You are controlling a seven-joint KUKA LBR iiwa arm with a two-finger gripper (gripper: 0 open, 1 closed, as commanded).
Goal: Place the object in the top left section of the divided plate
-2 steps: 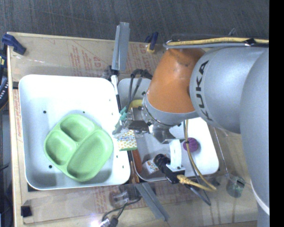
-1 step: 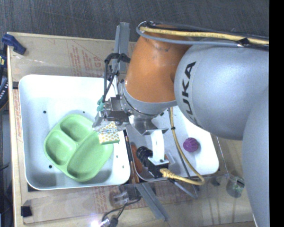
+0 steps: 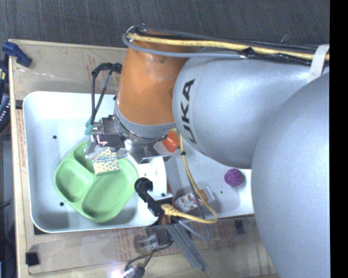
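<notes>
We see the gripper [image 3: 106,149] over the green divided plate [image 3: 75,181] w/ a checkered object [image 3: 106,164] below; finger state: can't tell.

The wooden desk [image 3: 64,253] bears two shallow white bins side by side. The left bin [image 3: 37,155] holds a green divided plate [image 3: 95,193]. The right bin [image 3: 243,198], partly hidden, holds a small purple object [image 3: 234,177].

Claw [image 3: 106,147] over green divided plate [image 3: 81,184]; patterned object [image 3: 107,164] beneath.
</notes>
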